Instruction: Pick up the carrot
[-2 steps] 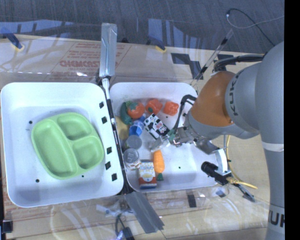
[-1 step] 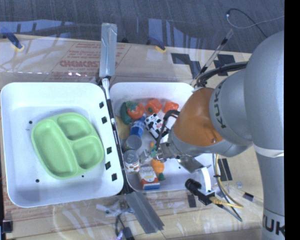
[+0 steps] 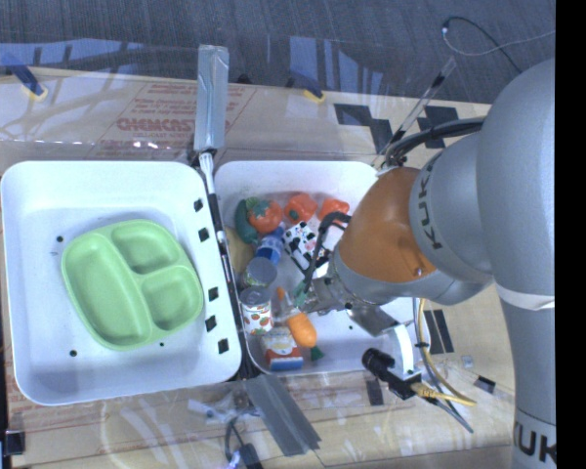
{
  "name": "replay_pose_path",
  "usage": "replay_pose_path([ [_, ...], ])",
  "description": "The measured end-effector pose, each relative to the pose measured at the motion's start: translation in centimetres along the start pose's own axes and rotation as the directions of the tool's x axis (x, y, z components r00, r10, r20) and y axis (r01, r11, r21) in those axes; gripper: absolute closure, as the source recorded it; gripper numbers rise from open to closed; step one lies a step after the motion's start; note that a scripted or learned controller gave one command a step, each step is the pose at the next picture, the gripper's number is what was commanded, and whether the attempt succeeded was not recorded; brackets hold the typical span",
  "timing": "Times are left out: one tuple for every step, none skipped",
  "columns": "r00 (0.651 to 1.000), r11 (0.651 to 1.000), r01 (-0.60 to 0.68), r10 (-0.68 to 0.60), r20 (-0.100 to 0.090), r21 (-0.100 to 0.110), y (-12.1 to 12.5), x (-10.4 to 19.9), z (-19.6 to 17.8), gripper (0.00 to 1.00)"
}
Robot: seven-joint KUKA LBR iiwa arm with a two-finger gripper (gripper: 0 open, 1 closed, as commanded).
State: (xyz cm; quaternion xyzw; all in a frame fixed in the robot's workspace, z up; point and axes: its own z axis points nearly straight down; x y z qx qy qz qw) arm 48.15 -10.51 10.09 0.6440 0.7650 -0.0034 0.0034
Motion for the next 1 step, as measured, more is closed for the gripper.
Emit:
replay_pose_path([
  [0.989,0.989,0.147,-0.147,-0.011,0.001,6.28,5.84,-9.02,1.0],
])
